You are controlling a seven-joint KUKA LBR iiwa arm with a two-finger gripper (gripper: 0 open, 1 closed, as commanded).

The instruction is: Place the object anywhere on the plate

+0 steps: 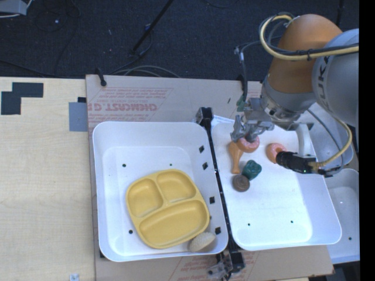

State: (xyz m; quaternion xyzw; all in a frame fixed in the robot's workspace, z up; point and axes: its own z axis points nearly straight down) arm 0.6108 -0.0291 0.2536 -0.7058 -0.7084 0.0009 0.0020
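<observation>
— Two bins, and nothing on the plate (pixel 168 207) in the left bin (pixel 111 157). How far along are you?

— Early, I'd judge. My gripper (pixel 246 134) is low in the right bin (pixel 293 215), over a pink ring (pixel 248 143) at the top of an orange piece (pixel 235 156). I can't tell whether the jaws are open or closed from here.

— What else is there?

— Teal block (pixel 252 169), brown disc (pixel 241 183), another orange piece (pixel 273 151). A beige lump (pixel 202 242) lies beside the plate. Grasp, lift and carry all remain.
</observation>
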